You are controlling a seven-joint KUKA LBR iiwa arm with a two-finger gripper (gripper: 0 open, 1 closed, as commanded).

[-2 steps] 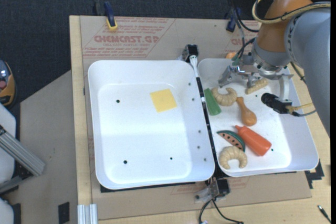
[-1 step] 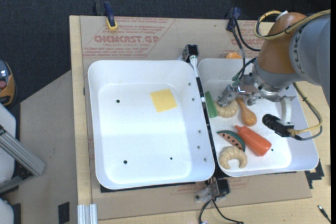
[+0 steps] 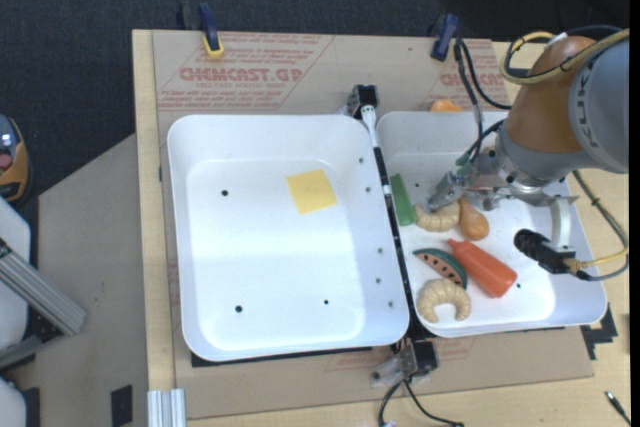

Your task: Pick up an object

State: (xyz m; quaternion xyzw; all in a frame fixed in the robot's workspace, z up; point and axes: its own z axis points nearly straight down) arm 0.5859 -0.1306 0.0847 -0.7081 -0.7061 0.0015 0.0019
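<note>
My gripper (image 3: 452,189) reaches down into the right bin (image 3: 420,137), its tips just above a tan curved piece (image 3: 437,217) and an orange-brown lump (image 3: 473,224). Below these lie an orange carrot-like piece (image 3: 484,268), a watermelon slice (image 3: 439,264) and a pale croissant-shaped piece (image 3: 444,298). A green stick (image 3: 402,199) lies along the bin's left wall. A yellow square (image 3: 312,191) rests flat in the left bin (image 3: 200,245). Nothing shows between my fingers.
An orange object (image 3: 445,105) peeks over the right bin's far rim. Blue clamps (image 3: 209,25) (image 3: 444,36) hold the board at the back. A black connector (image 3: 542,250) and cables hang by my wrist at the right.
</note>
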